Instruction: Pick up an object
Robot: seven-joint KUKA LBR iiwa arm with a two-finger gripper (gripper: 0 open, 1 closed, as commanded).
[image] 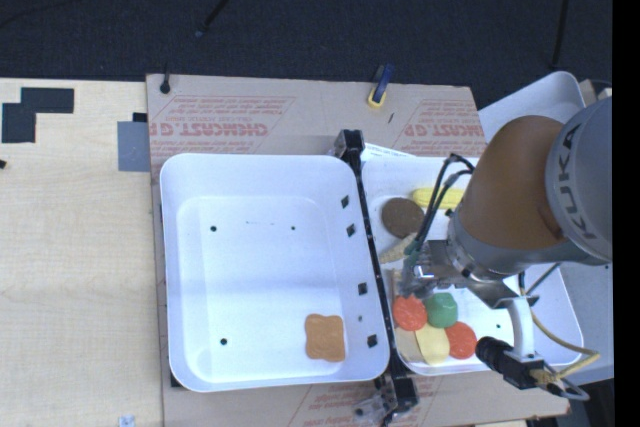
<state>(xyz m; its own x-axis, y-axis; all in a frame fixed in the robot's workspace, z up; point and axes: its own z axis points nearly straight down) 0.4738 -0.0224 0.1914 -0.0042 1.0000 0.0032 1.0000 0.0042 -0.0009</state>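
The big grey arm (530, 205) hangs over the right bin (570, 315), its orange band covering much of that bin. Beside it, the left bin (200, 215) carries just one piece, a tan toast-like slab (325, 337) in its near right corner. The gripper (425, 267) sits low at the right bin's left side, above a tight cluster, and whether it has anything I cannot tell.

The likely target is that cluster at the near left: a red-orange round piece (410, 313), a green one (441, 308), a yellow one (432, 343), a red one (461, 341), all touching. They look like light, stiff plastic toy food, smooth and probably slippery, so I'd take one across its middle. A brown disc (402, 215) and a yellow banana-like piece (440, 198) lie farther back.

Crowding is the trouble: neighbours leave little room around each piece, and the bin wall stands just beside the red-orange one.
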